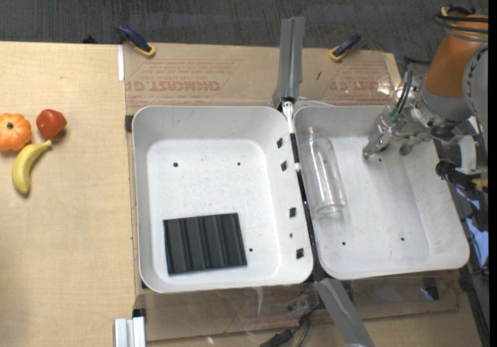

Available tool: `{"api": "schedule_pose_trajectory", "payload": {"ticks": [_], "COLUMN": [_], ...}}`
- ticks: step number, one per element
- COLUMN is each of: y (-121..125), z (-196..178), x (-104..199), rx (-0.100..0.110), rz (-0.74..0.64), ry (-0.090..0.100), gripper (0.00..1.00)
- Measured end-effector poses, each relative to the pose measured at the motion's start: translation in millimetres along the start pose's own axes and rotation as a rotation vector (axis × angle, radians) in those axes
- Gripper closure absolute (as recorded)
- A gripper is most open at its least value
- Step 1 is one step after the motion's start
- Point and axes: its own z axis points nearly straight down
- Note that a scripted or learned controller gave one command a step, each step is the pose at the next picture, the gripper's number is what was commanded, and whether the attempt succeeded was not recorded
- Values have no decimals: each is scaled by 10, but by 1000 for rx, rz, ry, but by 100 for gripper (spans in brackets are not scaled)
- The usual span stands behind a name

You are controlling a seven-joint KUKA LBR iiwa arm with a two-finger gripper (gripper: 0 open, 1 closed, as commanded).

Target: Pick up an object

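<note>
Two white bins sit on the desk, and the clear tube (pixel 326 179) lies by the right bin's (pixel 435 248) left wall while the end effector (pixel 379 148), apparently empty, hovers near the far edge, so the round tube could roll away.

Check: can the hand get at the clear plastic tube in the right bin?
Probably yes. The hand sits over the right white bin, and the clear plastic tube lies alone by the left wall, nothing between them.
</note>
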Motion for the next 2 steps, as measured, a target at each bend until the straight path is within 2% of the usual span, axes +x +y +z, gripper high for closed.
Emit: {"api": "schedule_pose_trajectory", "payload": {"ticks": [1, 2], "y": [-387, -388], "z": [-309, -408], "x": [-89, -99], "rx": [-39, -41], "rz": [-78, -77], "ry": [-17, -19], "gripper": [0, 100]}}
